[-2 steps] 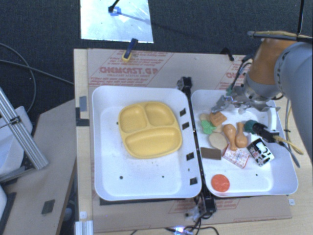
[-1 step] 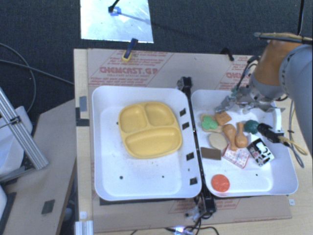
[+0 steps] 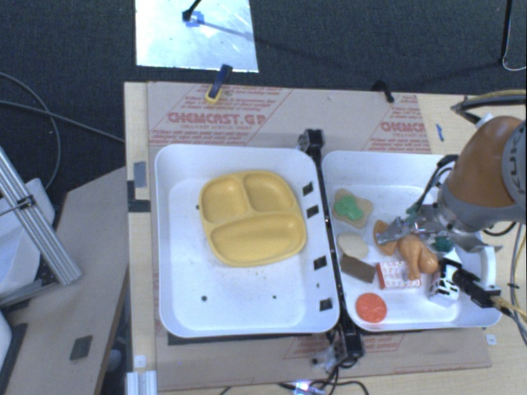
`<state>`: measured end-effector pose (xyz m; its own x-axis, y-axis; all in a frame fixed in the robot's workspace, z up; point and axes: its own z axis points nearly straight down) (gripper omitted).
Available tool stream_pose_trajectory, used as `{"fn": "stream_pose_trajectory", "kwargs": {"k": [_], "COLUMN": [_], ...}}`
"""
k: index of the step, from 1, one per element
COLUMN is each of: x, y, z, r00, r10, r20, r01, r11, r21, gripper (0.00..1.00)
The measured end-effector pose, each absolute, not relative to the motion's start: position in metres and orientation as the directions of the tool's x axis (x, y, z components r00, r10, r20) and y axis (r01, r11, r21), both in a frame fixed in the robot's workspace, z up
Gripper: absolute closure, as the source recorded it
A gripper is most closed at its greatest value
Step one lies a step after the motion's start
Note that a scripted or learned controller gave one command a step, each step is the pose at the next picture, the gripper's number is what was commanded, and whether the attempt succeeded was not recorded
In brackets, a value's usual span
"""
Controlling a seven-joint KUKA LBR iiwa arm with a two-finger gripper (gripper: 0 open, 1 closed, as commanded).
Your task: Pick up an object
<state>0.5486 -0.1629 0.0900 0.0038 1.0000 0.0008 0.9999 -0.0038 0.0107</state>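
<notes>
the gripper (image 3: 405,229) hangs low in the right bin (image 3: 387,161), its jaws' state untellable, over an orange toy (image 3: 418,253) crowded beside a red-and-white packet (image 3: 396,275), so i judge it could nudge the packet or pinch the toy off-centre.

I work in a robotics lab: left of my jaws, two bins (image 3: 177,303) sit on a board (image 3: 247,118) stamped CHEMCAST, over dark carpet (image 3: 66,31) with loose cables (image 3: 37,97) and an aluminium frame (image 3: 37,229).
</notes>
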Motion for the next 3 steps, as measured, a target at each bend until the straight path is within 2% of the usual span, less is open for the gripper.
{"fn": "stream_pose_trajectory", "kwargs": {"k": [1,2,3], "x": [0.553,0.553,0.597], "y": [-0.162,-0.162,-0.107], "z": [0.102,0.1,0.086], "r00": [-0.002,-0.002,-0.009], "r10": [1.0,1.0,1.0], "r20": [0.0,0.001,0.0], "r01": [1.0,1.0,1.0], "r11": [0.002,0.002,0.009], "r21": [0.015,0.013,0.008], "gripper": [1.0,0.0,0.0]}}
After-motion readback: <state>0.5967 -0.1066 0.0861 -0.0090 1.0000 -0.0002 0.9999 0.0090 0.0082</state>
